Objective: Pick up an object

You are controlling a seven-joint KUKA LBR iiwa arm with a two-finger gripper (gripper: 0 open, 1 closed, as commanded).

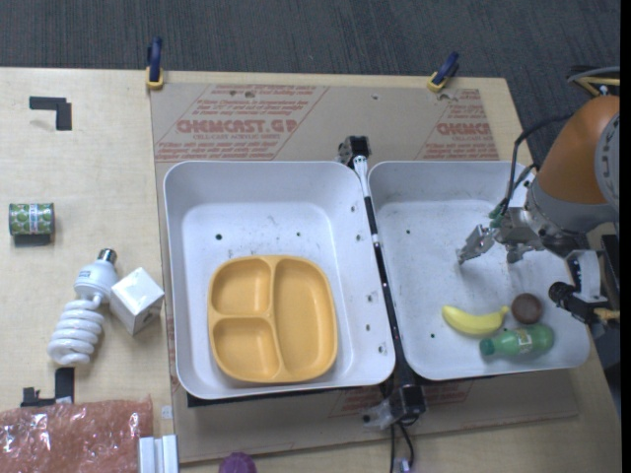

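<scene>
Nothing lifted yet; the gripper (476, 246) hangs spread and bare above the right bin (434, 215); banana (471, 319) lies untouched.

A dark grey carpet floor (296, 13) lay past the far side of the jaws. A light wooden bench (79, 185) sat well left of them, maybe plywood.
</scene>
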